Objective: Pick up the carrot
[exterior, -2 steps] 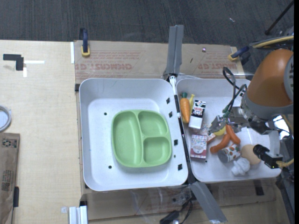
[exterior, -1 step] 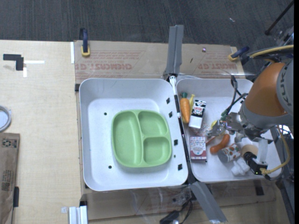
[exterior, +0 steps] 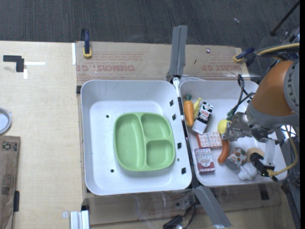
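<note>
Dark carpet lies beyond a pale wooden bench (exterior: 38, 128) bearing two white bins. Inside the left bin (exterior: 90, 142) sits a green divided tray (exterior: 144, 141). Over in the right bin (exterior: 217, 86), the carrot (exterior: 189, 112) lies near the dividing wall, beside a small cow-print carton (exterior: 203, 117), a yellow lemon (exterior: 223, 126), a sausage (exterior: 223, 151) and a red box (exterior: 204, 160). Above the lemon hangs the gripper (exterior: 232, 129); its state cannot be told.

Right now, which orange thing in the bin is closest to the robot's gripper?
The reddish-orange sausage, lying just below the gripper. The carrot has a green top and lies farther away, by the bin's left wall.
</note>
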